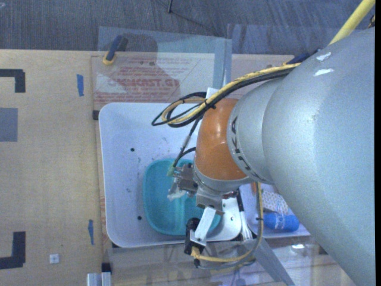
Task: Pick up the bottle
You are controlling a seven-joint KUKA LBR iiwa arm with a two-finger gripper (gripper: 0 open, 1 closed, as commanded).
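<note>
1. The arm [315,142] takes up the right half of the view. It is a thick, smooth grey cylinder with a dull sheen, entering from the upper right and sloping down to the left.
2. The bench [47,177] is a flat, pale wood-coloured board with black corner marks and short strips of blue tape.
3. The left bin [119,159] is a shallow white tray with rounded corners and a smooth, matte floor dotted with a few dark specks.
4. The arm narrows into a glossy, rounded orange band [217,145], and the wrist below it points down into the left bin's near right part.
5. A teal dish [158,204] lies on the left bin's floor. It is smooth, rounded and bowl-like, and the wrist hides its right side.
6. The right bin [294,233] shows as a white strip of rim beneath the arm.
7. The bottle [281,221] lies on its side in the right bin, well apart from the gripper. It is blue, smooth and cylindrical, and the arm partly covers it.
8. A white piece with a dotted pattern [275,200] sits just beside the bottle.
9. The gripper [178,185] hangs over the teal dish. The wrist hides it too much to tell whether the claw is apart or together.
</note>
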